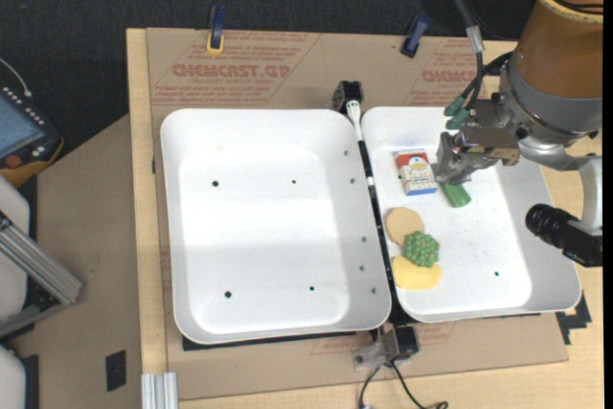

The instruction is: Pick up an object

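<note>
In the left bin point(259, 225), west of the black divider strip point(365, 177) where the two bins meet, there is plain white floor, so nothing there bears on the pick. Just right of that divider, in the right bin point(508, 287), a small red-and-white box point(415, 173) lies flat, its long axis running roughly toward the far rim. Nearer the camera from the box sits a cluster: a tan round piece point(403, 223), a green knobbly ball point(420, 249) touching it, and a yellow piece point(418, 276) partly under the ball.

Right of the box, the gripper point(454, 175) hangs low over the bin floor with a small green object point(459, 195) directly at its tips. The green object seems to lie slanting away from the box, close beside it. Whether the fingers are spread or closed on it I cannot tell; the wrist body hides them.

My judgement is that the green object is the target, lying straight below the hand. The box crowds the divider side, while open floor lies beyond the gripper toward the bin's outer wall, offering freer room.
</note>
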You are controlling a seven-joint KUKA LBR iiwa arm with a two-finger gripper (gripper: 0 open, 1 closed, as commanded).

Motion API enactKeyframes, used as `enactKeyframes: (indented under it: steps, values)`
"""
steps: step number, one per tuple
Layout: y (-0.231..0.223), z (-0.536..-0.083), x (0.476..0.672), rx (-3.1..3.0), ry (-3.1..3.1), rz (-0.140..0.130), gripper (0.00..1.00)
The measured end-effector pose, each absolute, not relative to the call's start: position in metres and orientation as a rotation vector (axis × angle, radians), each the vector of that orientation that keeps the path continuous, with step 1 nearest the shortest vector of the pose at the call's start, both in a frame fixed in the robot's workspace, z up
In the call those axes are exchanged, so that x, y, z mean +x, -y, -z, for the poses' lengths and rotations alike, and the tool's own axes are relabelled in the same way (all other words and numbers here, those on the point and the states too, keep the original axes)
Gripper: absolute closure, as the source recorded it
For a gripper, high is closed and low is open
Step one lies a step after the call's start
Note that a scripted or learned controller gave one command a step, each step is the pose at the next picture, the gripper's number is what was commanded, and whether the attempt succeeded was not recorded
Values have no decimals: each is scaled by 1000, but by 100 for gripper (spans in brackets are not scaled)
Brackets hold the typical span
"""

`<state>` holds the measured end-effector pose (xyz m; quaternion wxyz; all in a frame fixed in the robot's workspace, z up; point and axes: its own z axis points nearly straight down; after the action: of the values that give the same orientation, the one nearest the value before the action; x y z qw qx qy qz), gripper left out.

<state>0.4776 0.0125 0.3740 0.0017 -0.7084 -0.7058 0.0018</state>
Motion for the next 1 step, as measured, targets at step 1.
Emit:
enactKeyframes:
  steps: [1]
  values:
    - [-36, -341, 532, -2220, 2224, 1, 100]
